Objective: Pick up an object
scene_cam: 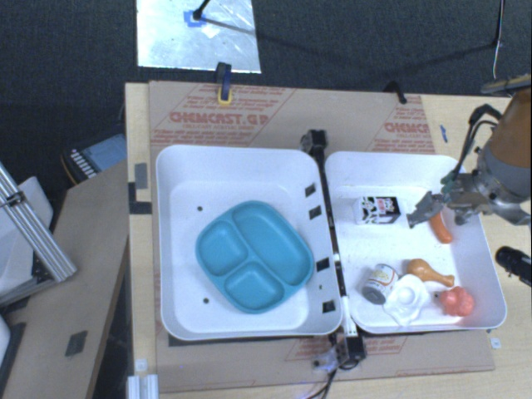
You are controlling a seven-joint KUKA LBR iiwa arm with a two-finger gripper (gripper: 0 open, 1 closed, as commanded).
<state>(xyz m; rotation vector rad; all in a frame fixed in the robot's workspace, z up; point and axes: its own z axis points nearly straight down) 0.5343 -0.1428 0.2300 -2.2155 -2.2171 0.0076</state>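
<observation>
Positions are given relative to the right bin (482, 248).

Along the near wall of the right bin four items are found: a small tin can (378, 283) lying on its side, a white fried-egg toy (406, 298) touching it, a toy chicken drumstick (427, 270) just behind the egg, and a pink toy (456, 302) in the near right corner.

Toward the middle of the right bin, by its right wall, an orange carrot-shaped toy (441, 229) is seen lying on the floor. The tool (426, 212) is positioned just above and beside this toy, at its left end. The two dark fingers are seen spread apart, and nothing is clamped between them.

Left of the tool, a small black-and-white milk carton (377, 209) is located on the bin floor, apart from the other items.

Left of the right bin, the left bin (179, 173) is placed, with a blue divided plate (253, 256) inside it.

Both bins are carried on a cardboard sheet (249, 115) on the tabletop (137, 115). Beyond the far edge, a yellow clamp (224, 86) is seen.
</observation>
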